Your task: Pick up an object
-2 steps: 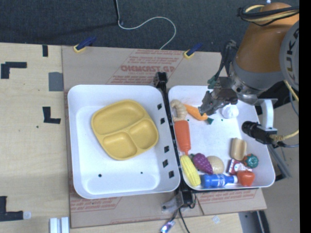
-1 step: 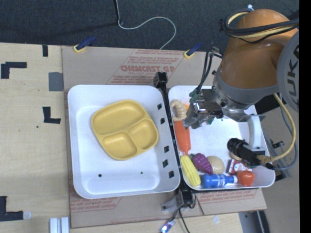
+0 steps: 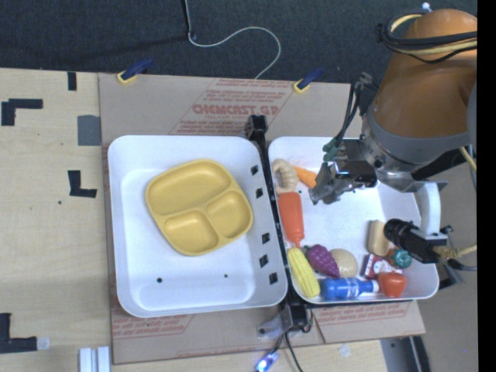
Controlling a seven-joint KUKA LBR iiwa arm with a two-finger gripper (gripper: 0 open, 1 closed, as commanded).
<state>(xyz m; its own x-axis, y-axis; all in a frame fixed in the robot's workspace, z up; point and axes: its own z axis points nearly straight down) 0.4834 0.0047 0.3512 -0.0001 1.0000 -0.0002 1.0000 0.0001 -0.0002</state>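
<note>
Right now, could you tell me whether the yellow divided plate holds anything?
Empty. The yellow divided plate lies flat in the left bin, and all three of its compartments show bare yellow.

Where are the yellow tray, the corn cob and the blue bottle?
yellow tray (image 3: 200, 206): camera view, on its middle ridge.
corn cob (image 3: 303, 273): camera view, mid-length of the cob.
blue bottle (image 3: 346, 288): camera view, on its body.

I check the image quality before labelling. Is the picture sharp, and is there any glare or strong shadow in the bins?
In the camera view, the light is even and soft. The white right bin looks bright, slightly washed out, but without hard glare. The yellow divided plate casts only a faint shadow. The small toys, like the corn cob, are a little soft, and the gripper is dark, its details hard to read.
</note>
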